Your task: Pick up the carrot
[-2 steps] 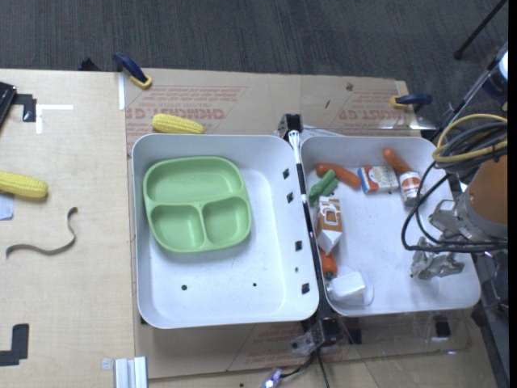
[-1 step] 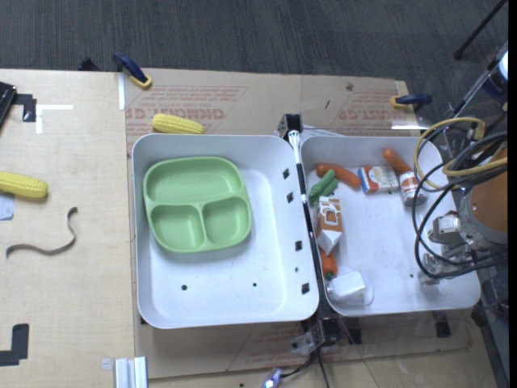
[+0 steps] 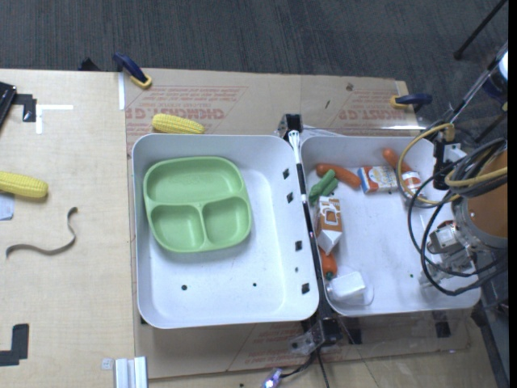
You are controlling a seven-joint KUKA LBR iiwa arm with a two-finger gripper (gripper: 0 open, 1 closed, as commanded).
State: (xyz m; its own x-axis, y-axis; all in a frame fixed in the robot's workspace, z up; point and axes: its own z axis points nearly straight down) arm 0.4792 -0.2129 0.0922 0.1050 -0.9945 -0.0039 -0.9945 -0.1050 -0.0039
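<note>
The arm [image 3: 485, 208] sits at the right edge, over the right bin's [image 3: 388, 285] outer wall, wrapped in cables; its claw is lost among the cables and wrist hardware, so I cannot tell its state; nothing shows as held.

The carrot [image 3: 339, 174] lies in the right bin's far left part, slanted, just beside a green vegetable [image 3: 322, 186] that touches or nearly touches its left end; a small carton [image 3: 377, 179] lies near its right end; a second carton [image 3: 329, 223] lies below it along the left wall. A smaller orange piece [image 3: 328, 264] shows lower by that wall, and another [image 3: 392, 155] near the far wall; either might be a 2nd carrot, too small to say.

The left bin [image 3: 218, 297] holds a green tray [image 3: 198, 202]; 2 corn cobs [image 3: 177, 124] lie outside the bins.

By my judgement the pick is at its 1st step, the approach not yet made; the next move calls for a reach across the bin toward the far left, jaws set across the carrot's narrow width, coming down clear of the green vegetable and the carton.
</note>
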